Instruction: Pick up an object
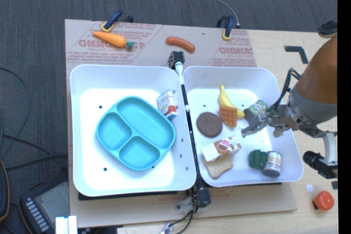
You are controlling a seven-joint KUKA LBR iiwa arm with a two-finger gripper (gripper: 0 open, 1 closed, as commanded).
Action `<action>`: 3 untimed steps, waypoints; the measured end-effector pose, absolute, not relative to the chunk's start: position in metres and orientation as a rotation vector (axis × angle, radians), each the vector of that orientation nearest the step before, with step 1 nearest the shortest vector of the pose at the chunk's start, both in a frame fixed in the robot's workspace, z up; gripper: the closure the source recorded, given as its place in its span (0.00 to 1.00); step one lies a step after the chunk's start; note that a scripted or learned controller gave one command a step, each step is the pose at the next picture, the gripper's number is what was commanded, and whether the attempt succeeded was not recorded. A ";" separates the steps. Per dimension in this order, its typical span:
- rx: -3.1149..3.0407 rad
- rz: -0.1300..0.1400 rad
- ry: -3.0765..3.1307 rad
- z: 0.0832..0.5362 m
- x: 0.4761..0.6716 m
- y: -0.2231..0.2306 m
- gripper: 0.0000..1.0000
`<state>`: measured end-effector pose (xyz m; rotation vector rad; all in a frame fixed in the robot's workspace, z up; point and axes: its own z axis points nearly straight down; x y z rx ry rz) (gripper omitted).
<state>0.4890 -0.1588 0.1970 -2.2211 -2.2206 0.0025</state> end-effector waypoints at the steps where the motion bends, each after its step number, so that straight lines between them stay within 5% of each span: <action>1: -2.221 0.001 -2.221 0.112 0.485 -0.112 0.00; 2: -2.223 0.000 -2.221 0.087 0.512 -0.096 0.00; 3: -2.227 -0.004 -2.223 0.098 0.513 -0.096 1.00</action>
